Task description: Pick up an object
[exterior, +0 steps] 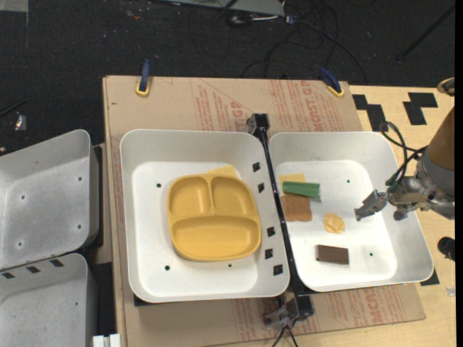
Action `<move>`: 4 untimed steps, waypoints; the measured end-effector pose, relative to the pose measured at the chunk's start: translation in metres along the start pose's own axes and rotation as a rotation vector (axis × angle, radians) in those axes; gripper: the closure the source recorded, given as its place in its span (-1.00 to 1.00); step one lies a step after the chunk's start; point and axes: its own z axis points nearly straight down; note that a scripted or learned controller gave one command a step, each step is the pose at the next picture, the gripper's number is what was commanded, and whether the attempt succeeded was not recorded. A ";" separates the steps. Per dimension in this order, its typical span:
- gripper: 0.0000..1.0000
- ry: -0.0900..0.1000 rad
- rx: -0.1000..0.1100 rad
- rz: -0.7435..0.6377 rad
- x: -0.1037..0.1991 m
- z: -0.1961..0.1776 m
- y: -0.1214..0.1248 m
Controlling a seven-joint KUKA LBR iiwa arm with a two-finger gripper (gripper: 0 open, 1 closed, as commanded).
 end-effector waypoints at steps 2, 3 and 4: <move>-1.00 -0.002 -0.010 -0.001 -0.005 0.042 0.011; -1.00 -0.002 -0.014 -0.001 -0.005 0.092 0.012; 1.00 -0.005 -0.016 -0.002 -0.005 0.081 0.013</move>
